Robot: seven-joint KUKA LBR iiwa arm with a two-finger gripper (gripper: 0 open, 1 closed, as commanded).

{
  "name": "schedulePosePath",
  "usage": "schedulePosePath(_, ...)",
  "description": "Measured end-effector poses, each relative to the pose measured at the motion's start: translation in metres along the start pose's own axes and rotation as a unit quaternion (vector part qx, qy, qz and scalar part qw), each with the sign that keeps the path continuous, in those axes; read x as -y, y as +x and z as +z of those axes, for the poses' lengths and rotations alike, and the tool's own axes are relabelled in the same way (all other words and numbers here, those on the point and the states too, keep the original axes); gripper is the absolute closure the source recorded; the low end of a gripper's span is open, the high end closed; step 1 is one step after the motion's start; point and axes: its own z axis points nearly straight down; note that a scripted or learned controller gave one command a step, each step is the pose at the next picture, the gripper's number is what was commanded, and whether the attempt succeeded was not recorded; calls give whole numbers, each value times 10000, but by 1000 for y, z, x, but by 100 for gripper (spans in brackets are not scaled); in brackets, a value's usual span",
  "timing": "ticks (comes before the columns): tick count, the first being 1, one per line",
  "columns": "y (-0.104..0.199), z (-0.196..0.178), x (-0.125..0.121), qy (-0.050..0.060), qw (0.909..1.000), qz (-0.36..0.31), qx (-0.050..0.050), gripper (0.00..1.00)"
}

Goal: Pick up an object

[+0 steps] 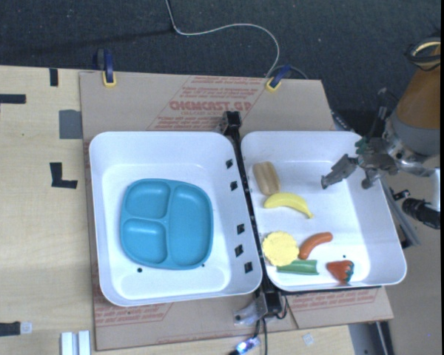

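Objects to pick all sit in the right bin (377, 220); left to right, tho: left bin (103, 198) holds a blue divided plate (166, 222), 3 compartments, lying flat near the bin's middle. Black clips run down the seam betw. the 2 bins. Both bins rest on a cardboard sheet (207, 102) w/ red print, clamped at the far edge by 2 blue clamps; a white cable loops behind it.

Right bin, from its left side: tan bread-like piece (266, 177) near the seam, far half. Just below it, yellow banana (288, 203), curved, apart from the bread. Nearer the front: yellow round piece (280, 248), touching a green bean-like strip (297, 268) at its lower right. Orange sausage/carrot shape (314, 244) tilted, just beside the yellow round. Red pepper-like item (341, 270) in the front right corner area.

Gripper (348, 172) hangs over the bin's far right part, above bare white floor, well apart from all the food. Fingers spread wide, nothing betw. them. Grey arm w/ orange band enters from the right.
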Motion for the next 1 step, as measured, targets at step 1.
schedulePosePath(1, 1, -8, -3, -68, 10000, -20, 15, 0)
